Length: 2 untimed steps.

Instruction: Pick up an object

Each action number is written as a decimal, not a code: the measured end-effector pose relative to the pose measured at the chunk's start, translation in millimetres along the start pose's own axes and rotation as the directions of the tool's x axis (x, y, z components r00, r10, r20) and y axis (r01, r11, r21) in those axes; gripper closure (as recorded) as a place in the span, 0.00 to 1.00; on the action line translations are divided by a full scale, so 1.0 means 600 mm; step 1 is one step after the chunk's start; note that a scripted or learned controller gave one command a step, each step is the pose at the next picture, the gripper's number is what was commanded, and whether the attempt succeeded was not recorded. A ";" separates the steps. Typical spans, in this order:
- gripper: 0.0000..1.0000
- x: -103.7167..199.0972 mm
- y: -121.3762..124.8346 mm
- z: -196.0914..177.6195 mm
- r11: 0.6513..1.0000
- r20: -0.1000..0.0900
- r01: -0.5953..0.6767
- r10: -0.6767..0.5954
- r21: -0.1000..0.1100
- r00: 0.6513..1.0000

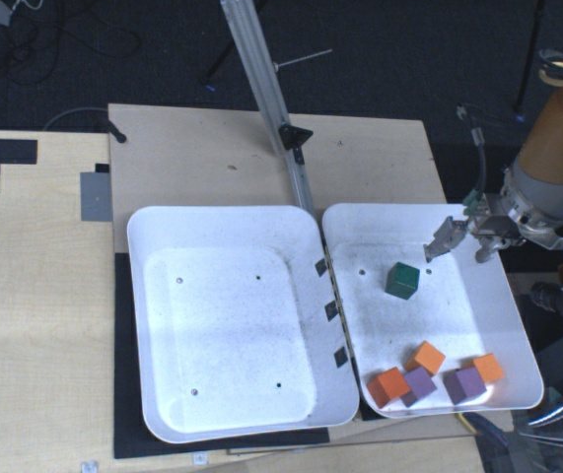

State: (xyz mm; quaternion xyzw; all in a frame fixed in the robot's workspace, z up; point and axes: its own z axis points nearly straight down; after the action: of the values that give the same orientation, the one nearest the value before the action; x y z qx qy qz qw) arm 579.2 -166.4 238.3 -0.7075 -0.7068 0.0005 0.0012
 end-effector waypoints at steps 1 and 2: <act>0.00 0.067 0.062 0.239 1.000 -0.002 0.003 -0.003 0.007 1.000; 1.00 0.064 0.063 0.215 1.000 0.000 -0.001 0.001 0.003 1.000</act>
State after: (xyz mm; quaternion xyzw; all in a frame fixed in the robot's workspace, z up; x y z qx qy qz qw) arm 616.8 -128.2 109.1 -0.7077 -0.7065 0.0013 0.0022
